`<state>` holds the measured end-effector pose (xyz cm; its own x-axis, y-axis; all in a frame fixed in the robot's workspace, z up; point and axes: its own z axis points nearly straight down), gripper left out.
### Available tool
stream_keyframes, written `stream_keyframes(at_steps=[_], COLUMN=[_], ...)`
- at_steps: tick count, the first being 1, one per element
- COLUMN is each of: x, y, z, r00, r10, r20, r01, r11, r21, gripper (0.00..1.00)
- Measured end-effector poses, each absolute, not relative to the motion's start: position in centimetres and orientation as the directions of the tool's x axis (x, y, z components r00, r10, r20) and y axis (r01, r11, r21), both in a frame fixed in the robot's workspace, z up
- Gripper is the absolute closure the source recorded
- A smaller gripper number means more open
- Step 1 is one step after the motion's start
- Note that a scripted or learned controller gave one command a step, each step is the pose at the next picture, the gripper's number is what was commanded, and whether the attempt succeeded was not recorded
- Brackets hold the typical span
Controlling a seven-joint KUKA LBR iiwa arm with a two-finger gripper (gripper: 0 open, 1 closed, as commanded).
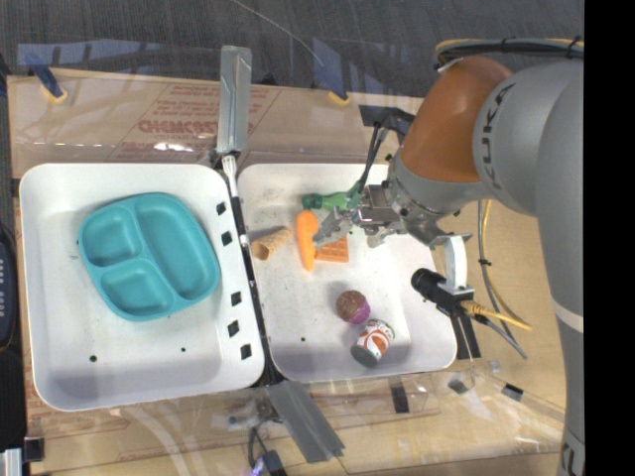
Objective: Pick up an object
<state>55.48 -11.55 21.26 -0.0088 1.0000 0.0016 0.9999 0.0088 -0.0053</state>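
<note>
Orange carrot [307, 239] long axis near-vertical; gripper [342, 224] beside, grip unclear.

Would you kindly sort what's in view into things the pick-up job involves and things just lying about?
Job: end effector, carrot, orange block, green toy, cone, ball, can, right bin.
Lying about: teal plate, left bin.

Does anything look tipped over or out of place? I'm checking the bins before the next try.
One thing: the small can near the right bin's front edge lies on its side. The carrot, cone and teal divided plate look ordinary.
</note>
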Motion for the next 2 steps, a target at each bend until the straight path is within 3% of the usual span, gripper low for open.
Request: stream_keyframes(at_steps=[1,2], x=[58.5,58.5], y=[-12.3,-12.5], z=[10.7,11.7], r00=[0.007,0.004], r10=[1.000,1.000], r20=[0.000,-0.001], r01=[1.000,1.000], r11=[-0.007,-0.004], r21=[0.004,0.002], gripper=[0.00,1.00])
